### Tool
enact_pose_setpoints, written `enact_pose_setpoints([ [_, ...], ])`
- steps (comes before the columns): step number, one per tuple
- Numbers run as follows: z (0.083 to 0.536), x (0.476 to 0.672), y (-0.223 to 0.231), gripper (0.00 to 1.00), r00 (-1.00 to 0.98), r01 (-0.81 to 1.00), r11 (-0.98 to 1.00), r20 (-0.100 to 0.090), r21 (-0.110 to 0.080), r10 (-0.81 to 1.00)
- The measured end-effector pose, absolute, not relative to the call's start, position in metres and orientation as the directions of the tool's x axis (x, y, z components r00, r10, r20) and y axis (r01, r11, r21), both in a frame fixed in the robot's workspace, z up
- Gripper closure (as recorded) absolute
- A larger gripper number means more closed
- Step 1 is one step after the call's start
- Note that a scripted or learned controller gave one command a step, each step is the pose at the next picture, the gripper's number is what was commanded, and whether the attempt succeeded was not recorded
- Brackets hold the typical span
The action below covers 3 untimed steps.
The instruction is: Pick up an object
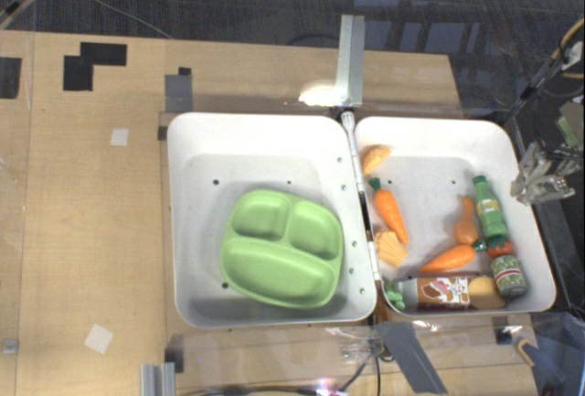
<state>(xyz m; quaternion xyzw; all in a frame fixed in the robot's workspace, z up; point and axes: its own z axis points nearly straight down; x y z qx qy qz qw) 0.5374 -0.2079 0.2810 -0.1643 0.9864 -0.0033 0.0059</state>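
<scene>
The wooden bench (82, 230) carries two shallow white plastic bins side by side. The left bin (196, 165) holds one thing, a light green moulded tray with three compartments (281, 248), lying slightly askew toward the front.

The right bin (430, 143) holds all the likely picks, crowded toward its front and sides: a brown-labelled bottle (445, 291) lying flat along the front wall, a green bottle (489, 211) near the right wall, a small red-capped jar (508, 275) in the front right corner, an orange toy carrot with a green top (390, 211) just beside the divider, another orange carrot (448, 259) lying at a slant above the brown bottle, a pale yellow piece (391, 248) below the first carrot, and a small tan bread-like piece (375, 156) near the back left.

The grey metal gripper (541, 179) sits off beyond the right bin's right wall, outside it, with nothing between its parts that I can make out. Whether it is spread or closed, I cannot tell.

By my reading nothing is done yet: every item rests in a bin, and the reach, descent and grasp all remain.
</scene>
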Motion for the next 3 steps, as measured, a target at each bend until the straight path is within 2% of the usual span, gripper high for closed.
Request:
enact_pose_setpoints([
  [1, 0.268, 0.560, -0.205, 1.00, -0.547, -0.837, 0.547, -0.005, -0.008, -0.837],
  [2, 0.311, 0.620, -0.203, 1.00, -0.655, -0.755, 0.655, -0.009, -0.011, -0.756],
  [3, 0.335, 0.671, -0.204, 1.00, -0.898, -0.440, 0.898, -0.013, -0.007, -0.440],
])
